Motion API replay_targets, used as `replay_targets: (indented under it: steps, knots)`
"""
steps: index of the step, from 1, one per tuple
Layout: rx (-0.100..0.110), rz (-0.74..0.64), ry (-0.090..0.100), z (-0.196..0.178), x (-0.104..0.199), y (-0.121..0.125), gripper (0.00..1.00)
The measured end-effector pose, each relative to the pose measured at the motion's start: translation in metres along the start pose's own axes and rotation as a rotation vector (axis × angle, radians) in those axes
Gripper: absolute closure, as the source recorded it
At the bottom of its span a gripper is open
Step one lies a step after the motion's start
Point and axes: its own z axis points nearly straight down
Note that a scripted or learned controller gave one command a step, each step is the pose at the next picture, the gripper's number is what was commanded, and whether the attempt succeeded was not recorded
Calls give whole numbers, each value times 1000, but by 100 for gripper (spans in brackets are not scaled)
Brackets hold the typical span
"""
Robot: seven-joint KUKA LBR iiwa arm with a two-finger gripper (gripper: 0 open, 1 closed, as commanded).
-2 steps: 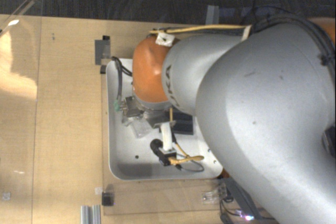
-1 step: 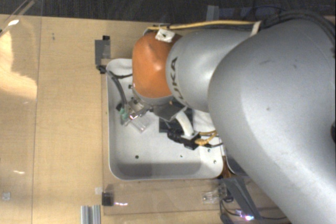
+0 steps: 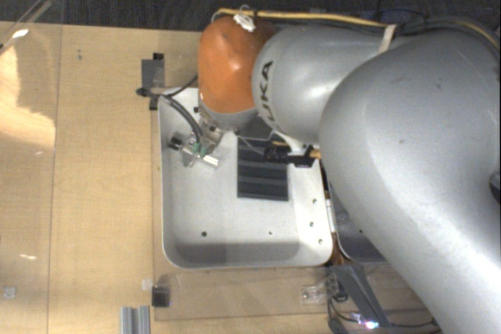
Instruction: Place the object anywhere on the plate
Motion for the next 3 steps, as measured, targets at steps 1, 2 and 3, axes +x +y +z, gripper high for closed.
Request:
replay_targets:
  steps: [1, 2, 3]
  knots:
    - [13, -593, -12, 0, -21, 17, 100]
    - [-4, -790, -2, -89, -19, 37, 100]
    - [-2, -54, -2, -208, -26, 41, 100]
